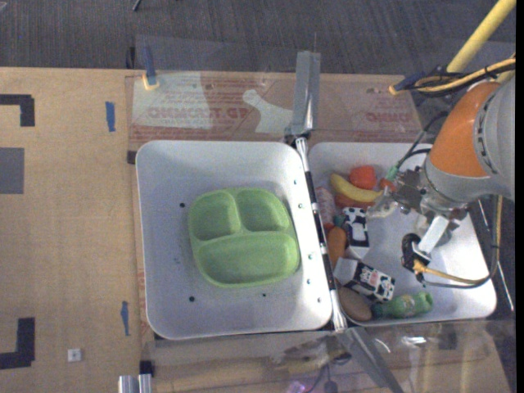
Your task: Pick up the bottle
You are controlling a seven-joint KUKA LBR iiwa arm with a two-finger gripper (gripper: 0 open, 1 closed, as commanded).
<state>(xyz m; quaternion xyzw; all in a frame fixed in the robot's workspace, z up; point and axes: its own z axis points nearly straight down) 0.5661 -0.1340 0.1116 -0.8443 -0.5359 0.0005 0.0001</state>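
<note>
**Bottle on its side at the right bin's front wall**

I see the green bottle (403, 304) lying against the front wall of the right bin (468, 295), just beside a cow-patterned carton (372, 282). The gripper (386, 205) is farther back by the banana (354, 190), well apart from the bottle. I can't tell whether it's open or closed.

Plate (243, 237) lime green. Left bin (164, 219), right bin (468, 281) white. Banana (356, 189) yellow. Bottle (404, 304) green. Carton (374, 282) black-and-white cow patches. My arm (460, 150) grey, orange-banded.
</note>
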